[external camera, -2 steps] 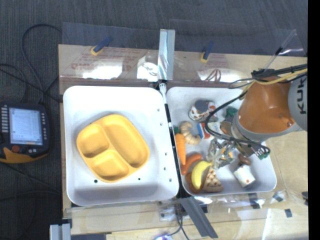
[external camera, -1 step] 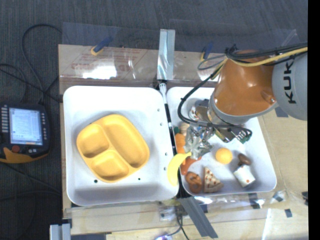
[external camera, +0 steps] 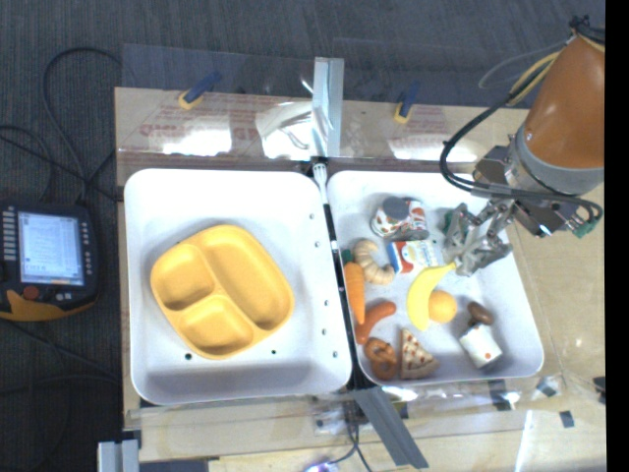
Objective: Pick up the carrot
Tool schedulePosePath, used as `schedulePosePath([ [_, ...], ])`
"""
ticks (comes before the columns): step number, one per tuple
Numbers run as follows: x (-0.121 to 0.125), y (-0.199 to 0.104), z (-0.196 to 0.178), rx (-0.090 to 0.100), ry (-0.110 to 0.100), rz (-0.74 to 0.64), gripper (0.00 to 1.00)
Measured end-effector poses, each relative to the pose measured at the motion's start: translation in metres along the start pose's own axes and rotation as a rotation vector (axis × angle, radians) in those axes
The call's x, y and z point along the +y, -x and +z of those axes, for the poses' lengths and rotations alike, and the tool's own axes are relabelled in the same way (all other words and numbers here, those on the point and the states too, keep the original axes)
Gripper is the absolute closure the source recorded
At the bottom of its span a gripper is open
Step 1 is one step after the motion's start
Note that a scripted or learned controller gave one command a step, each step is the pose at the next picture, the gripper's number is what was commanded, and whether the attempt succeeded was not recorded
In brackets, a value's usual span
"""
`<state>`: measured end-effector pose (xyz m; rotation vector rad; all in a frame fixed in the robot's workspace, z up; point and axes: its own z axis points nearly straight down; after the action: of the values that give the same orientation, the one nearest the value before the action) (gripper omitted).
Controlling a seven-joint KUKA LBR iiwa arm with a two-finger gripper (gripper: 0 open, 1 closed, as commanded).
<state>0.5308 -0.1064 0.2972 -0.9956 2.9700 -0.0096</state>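
Camera view showed the task barely begun: the carrot point(external camera: 354, 290) lay untouched in the right bin point(external camera: 526, 308), stretched along that bin's left wall, with its thick end toward the top of the view and its tip pointing down at a reddish sausage point(external camera: 376, 317). A small knobbly pastry point(external camera: 370, 262) sat just beside its upper end. The gripper point(external camera: 476, 236) hung over the right part of the same bin, well apart from the carrot, with the banana point(external camera: 425, 294) and a small packet point(external camera: 418, 254) lying between them. Its fingers point(external camera: 458, 226) looked spread and pinched nothing, though their tips blurred into the clutter below, so contact with the bin floor could not be judged. By my reading, everything was left: crossing to the bin's left wall, lowering over the carrot, closing and lifting. The left bin point(external camera: 147, 362) held a yellow tray point(external camera: 220, 289).
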Motion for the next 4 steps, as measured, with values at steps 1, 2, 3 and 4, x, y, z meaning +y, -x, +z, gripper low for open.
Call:
schedulePosePath([
  [1, 0.069, 0.005, 0.052, 0.007, 0.014, -0.079, 1.00],
  [2, 0.061, 0.044, -0.093, -0.003, 0.003, -0.145, 1.00],
  [3, 0.036, -0.019, -0.079, 0.002, 0.011, -0.436, 1.00],
  [4, 0.037, -0.019, -0.079, 0.002, 0.011, -0.438, 0.00],
])
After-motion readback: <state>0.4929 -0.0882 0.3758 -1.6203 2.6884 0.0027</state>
